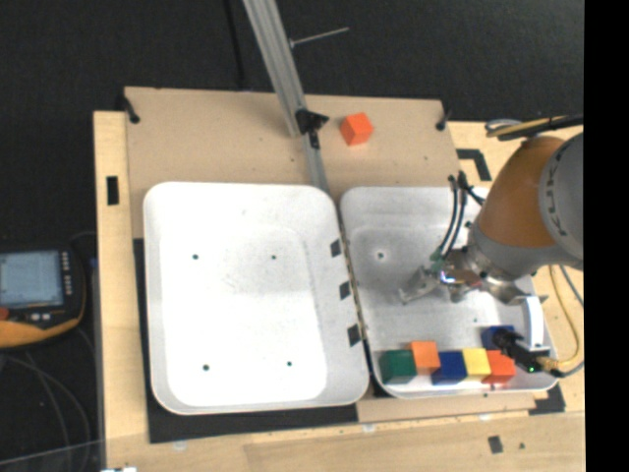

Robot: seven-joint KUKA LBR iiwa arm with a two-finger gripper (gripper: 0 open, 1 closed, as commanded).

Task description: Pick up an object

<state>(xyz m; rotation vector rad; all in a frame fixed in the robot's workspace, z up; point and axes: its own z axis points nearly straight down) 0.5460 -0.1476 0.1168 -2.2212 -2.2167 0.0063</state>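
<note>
Gripper over right bin, blocks row runs left-right

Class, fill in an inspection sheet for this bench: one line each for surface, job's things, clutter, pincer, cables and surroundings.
Surface: tan bench bearing a left bin and a right bin, side by side.
Job's things: row along the right bin's near edge: green block, orange block, blue block, yellow block, red-orange block.
Clutter: a lone orange cube on the bench behind the bins.
Pincer: pincer low over the right bin's middle, apart from the blocks; finger state unclear.
Cables: dark cables beside the arm.
Surroundings: handheld screen device at left; metal rail running up from the bins.
</note>
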